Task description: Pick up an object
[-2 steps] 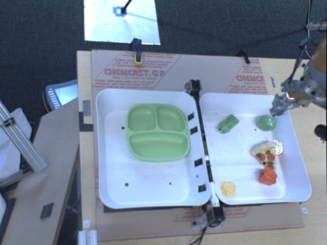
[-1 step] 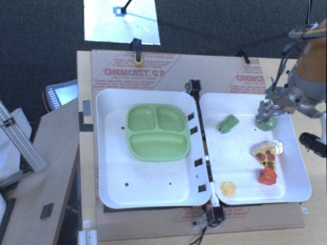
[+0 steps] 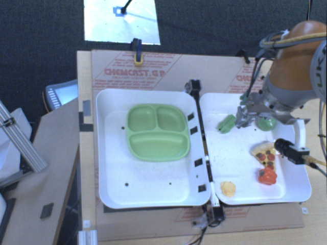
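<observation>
The right bin [image 3: 240, 188] holds a small green item [image 3: 226, 123] near its upper left, a round green item [image 3: 266, 123] half hidden under the arm, a pizza slice toy [image 3: 264, 153], a red toy [image 3: 267, 176] and a small yellow piece [image 3: 228, 189]. My gripper [image 3: 242, 119] hangs low over the bin's far part, just right of the small green item and left of the round green one. Nothing is seen between its fingers.
A green divided plate [image 3: 156, 132] lies in the left bin [image 3: 117, 188]. A black divider with clips [image 3: 199, 137] runs between the bins. The bulky arm [image 3: 296, 60] overhangs the right bin's far right corner.
</observation>
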`<state>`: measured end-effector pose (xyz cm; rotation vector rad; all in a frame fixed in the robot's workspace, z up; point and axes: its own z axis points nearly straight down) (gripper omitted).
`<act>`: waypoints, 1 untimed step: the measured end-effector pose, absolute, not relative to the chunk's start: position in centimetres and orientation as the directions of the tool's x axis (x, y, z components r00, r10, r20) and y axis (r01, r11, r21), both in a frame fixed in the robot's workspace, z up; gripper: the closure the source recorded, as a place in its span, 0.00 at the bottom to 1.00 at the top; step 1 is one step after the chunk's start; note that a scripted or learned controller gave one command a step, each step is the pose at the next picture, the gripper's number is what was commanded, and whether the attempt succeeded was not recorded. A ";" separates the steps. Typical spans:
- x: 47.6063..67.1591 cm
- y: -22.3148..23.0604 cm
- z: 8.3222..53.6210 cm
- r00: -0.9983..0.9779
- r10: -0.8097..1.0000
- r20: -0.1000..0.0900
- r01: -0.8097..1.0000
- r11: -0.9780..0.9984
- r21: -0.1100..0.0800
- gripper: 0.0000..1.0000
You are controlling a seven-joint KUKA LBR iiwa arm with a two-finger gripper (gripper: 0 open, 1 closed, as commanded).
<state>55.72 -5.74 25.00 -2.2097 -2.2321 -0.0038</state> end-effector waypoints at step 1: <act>54.2 -0.6 23.3 -0.010 1.000 0.003 1.000 0.010 0.000 1.00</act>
